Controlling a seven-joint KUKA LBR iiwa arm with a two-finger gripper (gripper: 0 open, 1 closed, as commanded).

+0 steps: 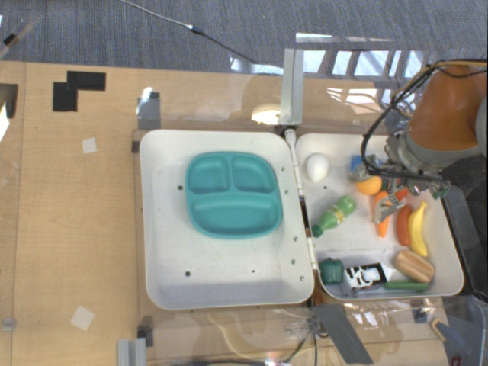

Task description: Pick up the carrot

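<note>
Orange carrot (383, 221): lying in the right bin (454, 280), beside the banana (418, 229).
End effector (391, 201): low over the carrot's upper end; finger state cannot be told.
Left bin (164, 280): holds a teal tray (232, 194).

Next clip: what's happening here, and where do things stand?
The grey arm with the orange band reaches in from the right over the right-hand white bin, its gripper low beside the slim orange carrot among toy foods: a yellow banana, a white egg, a green bottle-shaped item. Whether the carrot is gripped cannot be told. The teal sectioned plate sits alone in the left white bin.
</note>
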